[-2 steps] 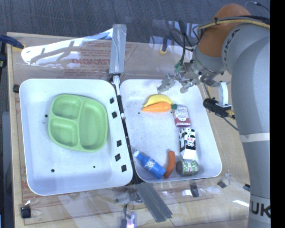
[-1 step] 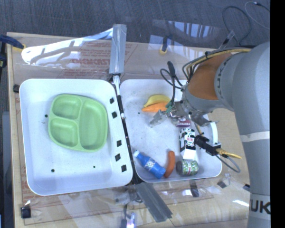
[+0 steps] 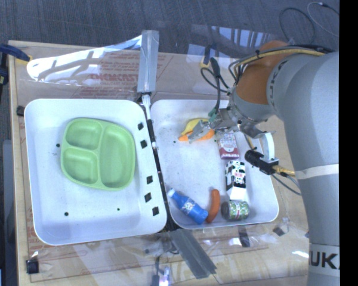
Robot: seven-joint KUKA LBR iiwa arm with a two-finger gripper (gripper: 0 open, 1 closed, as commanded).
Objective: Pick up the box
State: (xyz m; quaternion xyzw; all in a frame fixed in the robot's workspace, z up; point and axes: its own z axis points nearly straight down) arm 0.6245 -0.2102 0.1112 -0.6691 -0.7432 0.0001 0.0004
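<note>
In the right bin (image 3: 185,177), a white carton-like box with black cow patches (image 3: 236,180) lies lengthwise near the right wall. Just above it lies a smaller red and white box (image 3: 228,145). My gripper (image 3: 212,124) hangs low at the upper middle of this bin, its tip by a yellow banana (image 3: 194,126) and an orange carrot (image 3: 198,136). It sits just up and left of the red and white box, and nothing is seen held in it. The grey wrist and cables hide the tip.
The left bin (image 3: 42,207) holds a green divided plate (image 3: 99,153). Along the right bin's front lie a blue bottle (image 3: 187,206), a brown sausage (image 3: 213,205) and a green can (image 3: 236,209). The arm (image 3: 304,118) covers the bench's right side.
</note>
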